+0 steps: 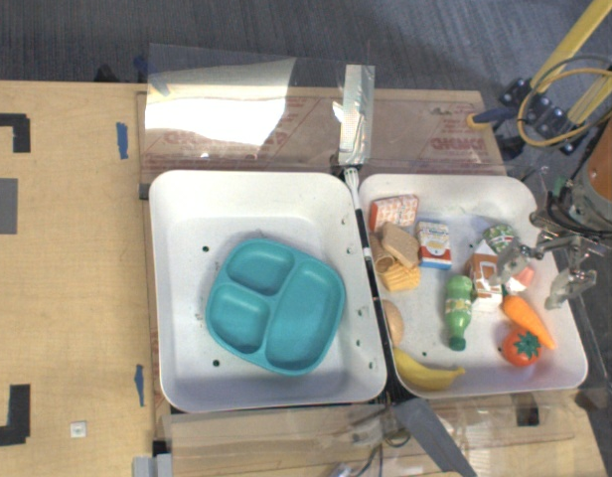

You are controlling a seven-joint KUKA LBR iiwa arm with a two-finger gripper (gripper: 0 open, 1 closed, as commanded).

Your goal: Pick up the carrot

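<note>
Two white bins sit side by side on the bench. The left bin (177, 227) holds a teal divided plate (276, 306) near its centre. The right bin (574, 366) holds the clutter. The carrot (528, 320) lies at about 4 o'clock in the right bin, tilted, its thick end up-left and its tip down-right. A tomato (522, 349) touches it just below, at 6 o'clock of the carrot. A green bottle (458, 311) lies upright at 9 o'clock of the carrot, well apart from it. A banana (426, 371) lies along the bin's near edge at 7 o'clock. A red carton (394, 211) and a small white and blue box (434, 243) sit toward 11 o'clock. The gripper (544, 266) hangs over the bin's right edge at about 2 o'clock, just above the carrot's thick end. Its fingers are spread, with nothing between them. The carrot rests on the bin floor.
</note>
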